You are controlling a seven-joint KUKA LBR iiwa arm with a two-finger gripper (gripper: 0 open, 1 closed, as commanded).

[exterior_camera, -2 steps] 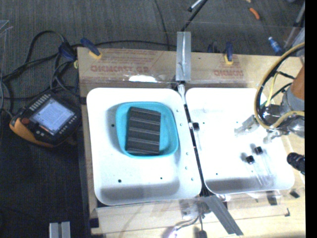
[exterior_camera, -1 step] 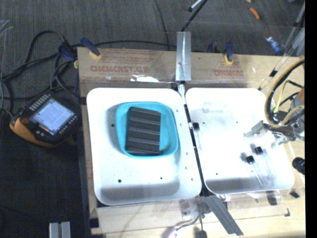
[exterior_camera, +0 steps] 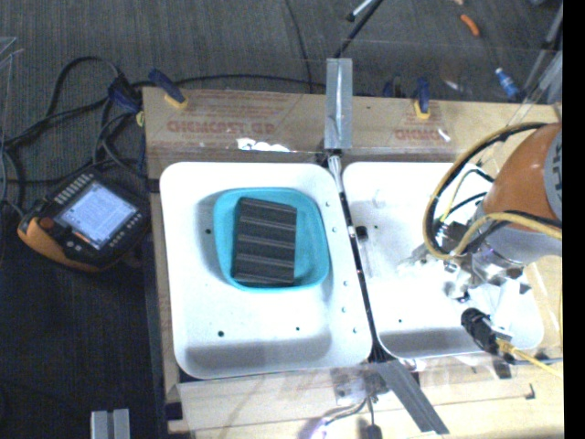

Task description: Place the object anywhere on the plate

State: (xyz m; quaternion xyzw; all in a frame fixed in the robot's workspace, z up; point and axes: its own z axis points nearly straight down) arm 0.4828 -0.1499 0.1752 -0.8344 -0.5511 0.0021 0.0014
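A dark ribbed rectangular block [exterior_camera: 265, 240] lies on the light blue plate [exterior_camera: 313, 245] in the left bin [exterior_camera: 192, 273]. It sits near the plate's middle, its long side running front to back. The arm comes in from the right, its orange band at the far right edge. My gripper [exterior_camera: 483, 293] hangs over the right part of the right bin [exterior_camera: 393, 245], well away from the plate. Wrist hardware and cables hide its tips.
Yellow and black cables loop around the wrist above the right bin. A metal post stands at the back between the bins. A pendant with a lit screen [exterior_camera: 91, 218] lies on the floor to the left of the bench.
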